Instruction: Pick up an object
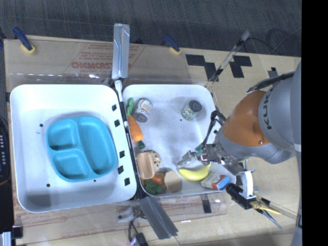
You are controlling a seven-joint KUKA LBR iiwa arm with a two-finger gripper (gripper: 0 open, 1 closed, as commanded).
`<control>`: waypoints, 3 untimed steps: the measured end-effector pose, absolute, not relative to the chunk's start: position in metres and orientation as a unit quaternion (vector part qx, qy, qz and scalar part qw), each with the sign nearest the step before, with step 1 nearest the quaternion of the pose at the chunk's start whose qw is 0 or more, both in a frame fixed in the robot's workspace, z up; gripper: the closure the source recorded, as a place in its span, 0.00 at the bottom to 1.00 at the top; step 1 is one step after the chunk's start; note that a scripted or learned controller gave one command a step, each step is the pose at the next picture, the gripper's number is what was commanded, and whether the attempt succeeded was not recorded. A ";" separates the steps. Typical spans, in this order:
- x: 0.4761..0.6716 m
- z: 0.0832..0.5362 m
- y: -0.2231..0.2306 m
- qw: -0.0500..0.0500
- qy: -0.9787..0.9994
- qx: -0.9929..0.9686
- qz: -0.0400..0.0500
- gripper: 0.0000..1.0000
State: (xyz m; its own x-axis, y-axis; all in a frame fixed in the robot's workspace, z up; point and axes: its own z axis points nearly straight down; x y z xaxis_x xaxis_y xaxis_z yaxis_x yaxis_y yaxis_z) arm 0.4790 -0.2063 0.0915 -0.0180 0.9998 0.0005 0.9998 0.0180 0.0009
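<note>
My gripper hangs low in the right bin, near its front right corner. It is open, and nothing shows between its fingers. A yellow banana lies directly in front of it, touching or nearly touching the fingertips. Beside the banana, by the bin's right front corner, is a small carton. Farther back stand a tin can and a small dark-lidded jar.
An orange carrot, a brown bread-like piece, a beige block and some red and green food crowd the right bin's left and front side. The left bin holds a blue divided tray.
</note>
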 end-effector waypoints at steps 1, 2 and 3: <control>0.516 0.091 -0.188 0.000 0.760 0.650 0.000 0.00; 0.479 0.091 -0.207 -0.001 0.570 0.821 0.001 0.00; 0.480 0.099 -0.208 -0.002 0.572 0.820 0.000 1.00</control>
